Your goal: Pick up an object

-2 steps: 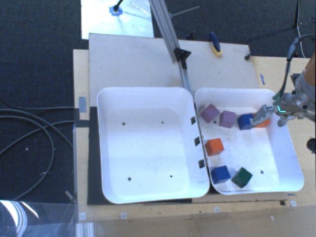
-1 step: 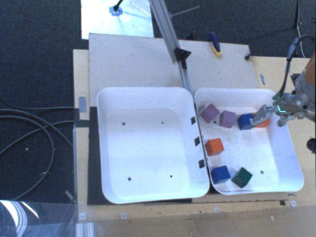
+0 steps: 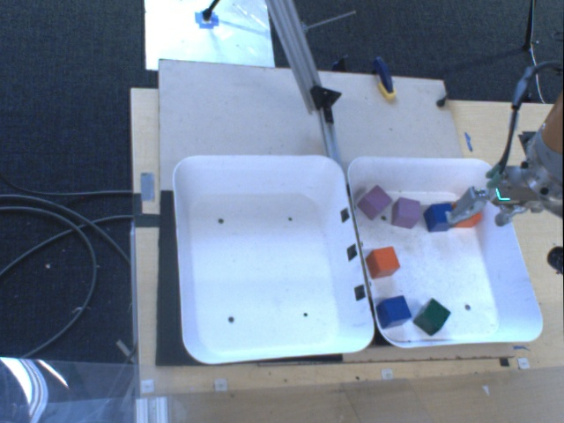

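Nearest in the right bin [image 3: 520, 289] sit a blue cube [image 3: 394, 310] and a green cube [image 3: 432, 316], just apart. Farther in, an orange cube [image 3: 382, 261] lies near the divide with the left bin [image 3: 203, 236]. Beyond it, two purple cubes [image 3: 374, 202] [image 3: 406, 211] sit side by side, with another blue cube [image 3: 437, 218] beside them. The claw [image 3: 465, 208] reaches in from the right, touching that blue cube and an orange block [image 3: 471, 220]; whether it is clenched cannot be told. Both bins rest on the counter [image 3: 264, 86].
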`<state>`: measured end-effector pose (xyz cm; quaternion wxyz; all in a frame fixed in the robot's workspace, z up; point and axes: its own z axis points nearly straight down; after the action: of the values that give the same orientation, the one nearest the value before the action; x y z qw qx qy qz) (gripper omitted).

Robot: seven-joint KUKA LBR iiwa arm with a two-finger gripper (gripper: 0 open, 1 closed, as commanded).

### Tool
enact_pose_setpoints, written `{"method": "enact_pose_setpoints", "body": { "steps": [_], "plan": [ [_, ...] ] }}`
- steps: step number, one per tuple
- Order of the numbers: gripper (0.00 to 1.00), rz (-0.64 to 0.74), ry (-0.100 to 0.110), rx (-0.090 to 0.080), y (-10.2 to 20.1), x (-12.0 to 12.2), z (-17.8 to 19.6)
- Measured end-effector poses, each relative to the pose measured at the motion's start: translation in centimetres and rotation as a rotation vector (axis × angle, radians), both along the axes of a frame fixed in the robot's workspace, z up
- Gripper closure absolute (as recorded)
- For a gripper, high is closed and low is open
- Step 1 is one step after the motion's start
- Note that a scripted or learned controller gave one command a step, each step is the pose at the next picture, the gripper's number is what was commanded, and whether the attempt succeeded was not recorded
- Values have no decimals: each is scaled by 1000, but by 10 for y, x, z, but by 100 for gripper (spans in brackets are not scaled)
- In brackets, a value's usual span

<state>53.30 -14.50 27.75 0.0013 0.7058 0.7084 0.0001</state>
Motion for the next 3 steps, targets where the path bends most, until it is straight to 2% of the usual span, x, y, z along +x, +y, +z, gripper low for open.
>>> {"method": "enact_pose_setpoints", "body": {
  "steps": [3],
  "plan": [
    [0,0,0,0,0,0,0]
  ]
}}
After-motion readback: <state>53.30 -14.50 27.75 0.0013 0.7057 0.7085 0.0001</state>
